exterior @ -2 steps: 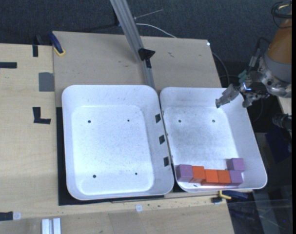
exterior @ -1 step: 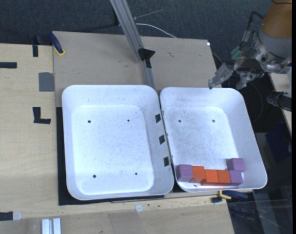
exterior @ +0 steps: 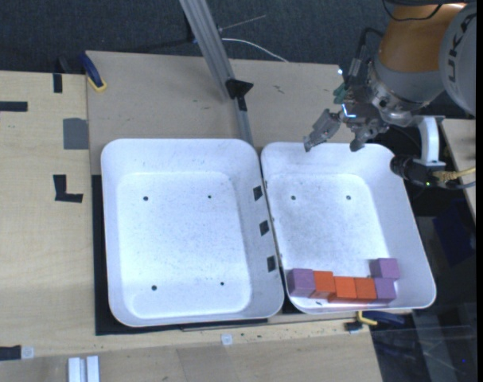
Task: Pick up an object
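Several blocks lie in a row along the near wall of the right bin (exterior: 400, 213): a purple block (exterior: 301, 280) at the left, orange blocks (exterior: 344, 286) in the middle, and purple blocks (exterior: 384, 277) stacked at the right end. My gripper (exterior: 335, 138) hangs over the far rim of that bin, well away from the blocks. Its two fingers are spread apart with nothing between them.
The left bin (exterior: 114, 213) sits beside the right one, with black clips along the shared edge. A slanted metal pole (exterior: 213, 46) rises behind the bins. A yellow-and-blue clamp (exterior: 94, 74) sits at the board's far left corner, another at the near edge (exterior: 376, 318).
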Robot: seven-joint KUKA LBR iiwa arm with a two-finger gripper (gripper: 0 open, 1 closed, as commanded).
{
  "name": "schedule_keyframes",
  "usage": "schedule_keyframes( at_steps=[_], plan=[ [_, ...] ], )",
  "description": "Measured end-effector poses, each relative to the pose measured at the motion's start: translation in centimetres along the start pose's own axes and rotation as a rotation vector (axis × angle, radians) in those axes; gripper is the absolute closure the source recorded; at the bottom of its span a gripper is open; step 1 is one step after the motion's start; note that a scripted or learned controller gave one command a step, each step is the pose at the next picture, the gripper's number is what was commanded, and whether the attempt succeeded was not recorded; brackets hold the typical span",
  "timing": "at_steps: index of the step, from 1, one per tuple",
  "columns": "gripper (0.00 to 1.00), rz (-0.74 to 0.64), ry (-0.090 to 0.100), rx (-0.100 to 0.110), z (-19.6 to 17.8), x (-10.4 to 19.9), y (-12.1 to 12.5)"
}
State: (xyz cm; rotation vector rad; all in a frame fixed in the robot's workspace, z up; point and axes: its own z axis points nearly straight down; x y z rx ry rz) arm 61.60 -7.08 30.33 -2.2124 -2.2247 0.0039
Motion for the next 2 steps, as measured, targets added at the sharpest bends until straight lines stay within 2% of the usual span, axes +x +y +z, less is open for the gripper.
schedule_keyframes(
  at_steps=[1,2],
  plan=[
    [0.0,0.0,0.0,0.003,5.8,4.8,-0.3],
    [0.0,0.002,-0.002,0.0,11.6,6.2,5.5]
  ],
)
